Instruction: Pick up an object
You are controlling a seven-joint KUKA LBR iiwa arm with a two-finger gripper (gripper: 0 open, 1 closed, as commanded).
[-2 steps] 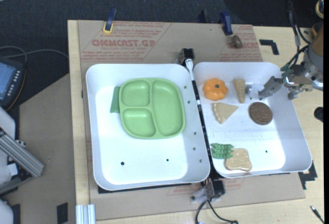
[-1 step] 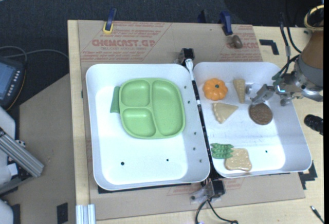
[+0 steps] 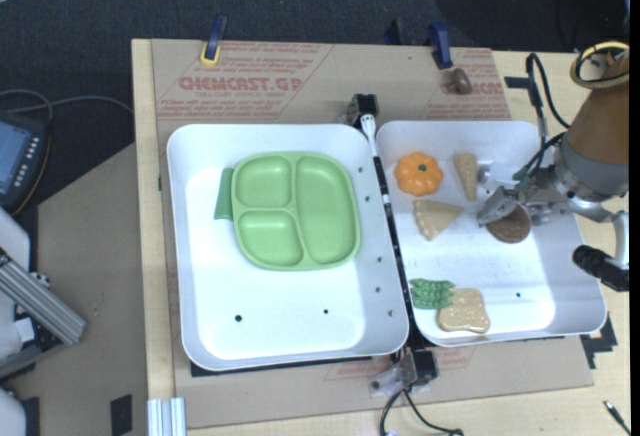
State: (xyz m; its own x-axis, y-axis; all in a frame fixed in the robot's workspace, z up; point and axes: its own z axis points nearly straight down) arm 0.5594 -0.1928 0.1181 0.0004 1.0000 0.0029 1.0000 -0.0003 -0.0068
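The right bin (image 3: 505, 276) holds an orange toy pumpkin (image 3: 418, 174), a narrow tan wedge (image 3: 466, 174), a wider tan wedge (image 3: 436, 217), a green leafy piece (image 3: 431, 293) and a tan toast-shaped piece (image 3: 463, 312). My gripper (image 3: 497, 207) reaches in from the right and sits low over the bin's right half, just right of the wider wedge. A brown round object (image 3: 512, 229) lies directly under and against it. The arm's body hides how the gripper meets this object.
The left bin (image 3: 190, 254) carries a green divided plate (image 3: 296, 209) on a green mat. Black clips sit between the bins. Cables trail along the arm at the right. Blue and yellow clamps hold the cardboard sheet at the back.
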